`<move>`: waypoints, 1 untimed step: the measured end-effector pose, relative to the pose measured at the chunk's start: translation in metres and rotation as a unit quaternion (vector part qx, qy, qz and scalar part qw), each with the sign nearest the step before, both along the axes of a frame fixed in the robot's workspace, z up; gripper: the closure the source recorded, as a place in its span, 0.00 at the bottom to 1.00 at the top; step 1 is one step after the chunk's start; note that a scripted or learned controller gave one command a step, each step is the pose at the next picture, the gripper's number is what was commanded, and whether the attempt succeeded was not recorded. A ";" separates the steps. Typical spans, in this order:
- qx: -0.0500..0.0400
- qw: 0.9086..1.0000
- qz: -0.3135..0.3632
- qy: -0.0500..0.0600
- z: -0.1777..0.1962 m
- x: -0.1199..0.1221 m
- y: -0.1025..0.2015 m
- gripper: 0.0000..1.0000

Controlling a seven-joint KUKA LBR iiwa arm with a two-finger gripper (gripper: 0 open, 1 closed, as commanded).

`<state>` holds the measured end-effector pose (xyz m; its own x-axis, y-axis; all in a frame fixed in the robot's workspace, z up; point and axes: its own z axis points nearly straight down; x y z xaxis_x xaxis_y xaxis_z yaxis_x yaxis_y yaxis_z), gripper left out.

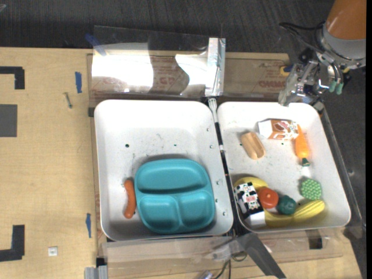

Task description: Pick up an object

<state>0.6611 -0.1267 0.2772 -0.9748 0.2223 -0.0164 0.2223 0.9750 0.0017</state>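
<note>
You are watching the gripper (302,89) hovering over the right bin's (336,156) far rim, its grip state unreadable, while the toys are crowding the bin's floor, so it risks closing between the carton (278,129) and carrot (301,145).

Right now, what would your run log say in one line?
phase: approach | gripper: above right bin's far edge, nothing held | nearest: carton | tray: left bin
</note>
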 end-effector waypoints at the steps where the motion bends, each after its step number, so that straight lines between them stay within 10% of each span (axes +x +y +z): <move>1: -0.001 1.000 0.027 0.002 0.017 -0.001 -0.005 1.00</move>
